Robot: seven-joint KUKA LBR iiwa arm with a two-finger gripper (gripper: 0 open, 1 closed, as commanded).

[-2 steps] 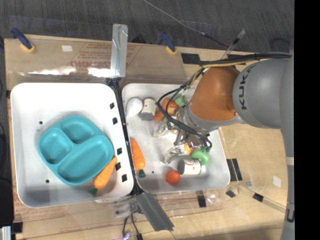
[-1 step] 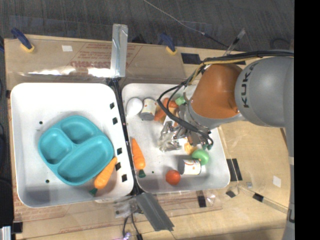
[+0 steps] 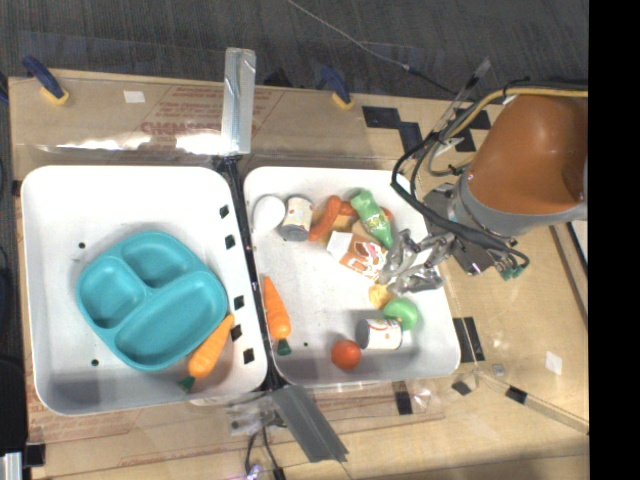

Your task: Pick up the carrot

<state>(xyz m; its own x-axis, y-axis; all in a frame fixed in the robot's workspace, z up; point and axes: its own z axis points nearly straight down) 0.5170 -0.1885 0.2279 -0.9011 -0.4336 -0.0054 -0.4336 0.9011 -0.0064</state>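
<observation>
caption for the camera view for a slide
End effector hovering over toy food in the right bin, with a carrot lying by its left wall.

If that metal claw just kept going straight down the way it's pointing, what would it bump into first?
Probably the small yellow piece right under the gripper, beside the green toy in the right bin; depth is hard to judge from above.

The grey arm with its orange band reaches in from the right, gripper pointed leftward and down.

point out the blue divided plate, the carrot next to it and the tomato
blue divided plate (image 3: 150, 298), camera view, middle ridge
carrot (image 3: 210, 348), camera view, mid-body
tomato (image 3: 346, 354), camera view, top centre
</observation>
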